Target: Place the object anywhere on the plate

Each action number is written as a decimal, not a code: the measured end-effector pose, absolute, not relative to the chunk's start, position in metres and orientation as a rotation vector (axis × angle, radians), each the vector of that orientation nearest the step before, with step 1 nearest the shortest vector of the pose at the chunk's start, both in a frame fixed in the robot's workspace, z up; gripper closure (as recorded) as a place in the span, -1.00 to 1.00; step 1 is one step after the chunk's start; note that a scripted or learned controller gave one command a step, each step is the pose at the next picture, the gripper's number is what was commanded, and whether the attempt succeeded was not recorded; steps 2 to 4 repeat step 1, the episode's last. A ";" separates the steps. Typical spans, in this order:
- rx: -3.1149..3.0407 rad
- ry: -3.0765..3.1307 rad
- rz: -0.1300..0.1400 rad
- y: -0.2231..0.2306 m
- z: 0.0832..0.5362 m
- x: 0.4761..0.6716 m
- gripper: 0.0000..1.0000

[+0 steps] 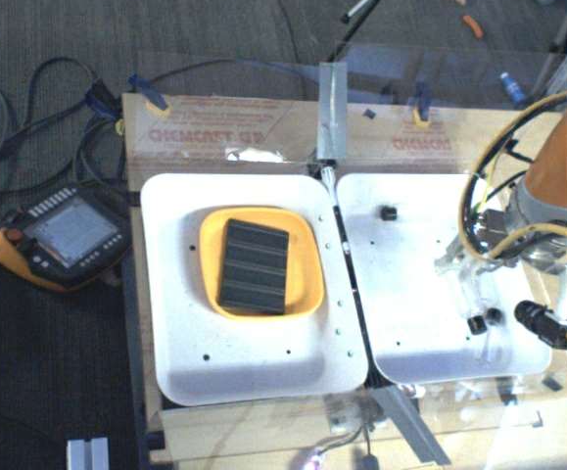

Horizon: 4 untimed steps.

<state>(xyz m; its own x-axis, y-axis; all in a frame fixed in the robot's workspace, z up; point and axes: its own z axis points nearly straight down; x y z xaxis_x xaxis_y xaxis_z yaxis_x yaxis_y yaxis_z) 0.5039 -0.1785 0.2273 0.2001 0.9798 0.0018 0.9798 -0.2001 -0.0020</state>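
Left bin [165,292] | plate [307,272]: dark block [255,266] flat, long axis near-far | tool [479,297] state unclear

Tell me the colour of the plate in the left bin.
The plate is yellow-orange, seen in the camera view, with a dark ribbed block lying on it.

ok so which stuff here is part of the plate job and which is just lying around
Part of the job:
- yellow plate in the left bin
- dark ridged block lying on the plate
- claw over the right bin

Just lying about:
- small black piece in the right bin
- handheld controller left of the bench
- cables
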 end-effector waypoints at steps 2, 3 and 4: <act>-2.432 -1.985 0.000 -0.179 0.227 0.504 -1.00; -2.432 -1.985 0.000 -0.179 0.227 0.504 -1.00; -2.432 -1.985 0.000 -0.179 0.227 0.504 -1.00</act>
